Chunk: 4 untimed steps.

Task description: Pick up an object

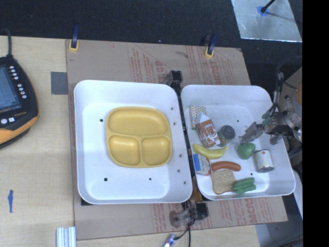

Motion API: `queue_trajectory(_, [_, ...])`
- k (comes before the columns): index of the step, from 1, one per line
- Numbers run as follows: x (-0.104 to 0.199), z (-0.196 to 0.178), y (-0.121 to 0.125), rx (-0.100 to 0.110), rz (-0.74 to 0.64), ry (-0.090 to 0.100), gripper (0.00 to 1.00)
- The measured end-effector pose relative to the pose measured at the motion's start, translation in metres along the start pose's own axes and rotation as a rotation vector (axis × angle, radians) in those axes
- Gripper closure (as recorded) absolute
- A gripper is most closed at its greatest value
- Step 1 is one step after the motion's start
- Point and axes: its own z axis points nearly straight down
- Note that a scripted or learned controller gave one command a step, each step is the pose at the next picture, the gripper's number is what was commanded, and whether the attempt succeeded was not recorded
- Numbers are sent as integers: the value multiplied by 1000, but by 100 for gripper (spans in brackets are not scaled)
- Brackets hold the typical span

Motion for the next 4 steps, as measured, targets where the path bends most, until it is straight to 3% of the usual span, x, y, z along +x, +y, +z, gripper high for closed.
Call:
queue_trajectory(1, [10, 146, -11, -1, -1, 0, 0])
queue_trajectory(2, [16, 159, 25, 1, -2, -1, 0])
queue_trajectory(3, [18, 98, 63, -1, 1, -1, 0])
queue_trajectory(4, [32, 136, 87, -8, 0, -1, 0])
